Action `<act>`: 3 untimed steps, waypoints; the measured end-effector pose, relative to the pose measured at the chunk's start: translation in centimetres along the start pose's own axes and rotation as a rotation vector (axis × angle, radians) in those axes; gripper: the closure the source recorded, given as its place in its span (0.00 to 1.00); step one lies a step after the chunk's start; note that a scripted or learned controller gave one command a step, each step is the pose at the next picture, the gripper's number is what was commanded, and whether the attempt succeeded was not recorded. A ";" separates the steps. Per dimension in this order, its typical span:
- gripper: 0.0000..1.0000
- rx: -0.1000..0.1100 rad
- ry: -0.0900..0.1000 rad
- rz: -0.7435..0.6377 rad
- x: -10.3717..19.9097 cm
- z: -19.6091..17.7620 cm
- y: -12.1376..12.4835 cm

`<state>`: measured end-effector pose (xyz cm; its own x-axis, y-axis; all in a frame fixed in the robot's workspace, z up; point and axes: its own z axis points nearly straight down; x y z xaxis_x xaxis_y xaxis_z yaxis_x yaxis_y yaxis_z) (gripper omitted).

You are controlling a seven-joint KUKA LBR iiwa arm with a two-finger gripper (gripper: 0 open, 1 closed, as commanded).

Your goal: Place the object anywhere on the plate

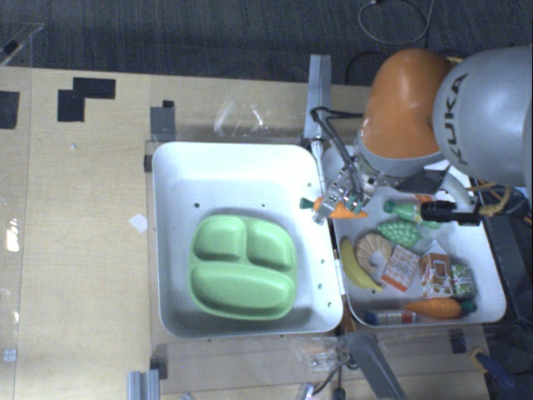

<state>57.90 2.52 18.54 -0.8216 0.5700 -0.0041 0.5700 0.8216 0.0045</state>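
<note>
Plate: I see one green plate (244,267) in the left bin (166,223), white floor open around it.
Right bin (491,298): crowded; one banana (358,265).
Gripper (335,200): over the shared rims, fingers closed on an orange carrot (343,212).

A pale green, three-compartment plastic plate (243,267) was seen in the plain white left bin (171,223), while a yellow toy banana (356,265), an orange toy carrot (431,308) and a red-and-white printed carton (401,267) were seen in the white right bin (491,290).
</note>
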 end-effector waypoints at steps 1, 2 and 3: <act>1.00 -0.002 -0.003 -0.043 -3.6 -6.0 3.4; 1.00 0.001 0.001 0.011 4.7 -2.7 4.4; 0.00 0.000 0.001 0.012 4.6 -2.7 4.4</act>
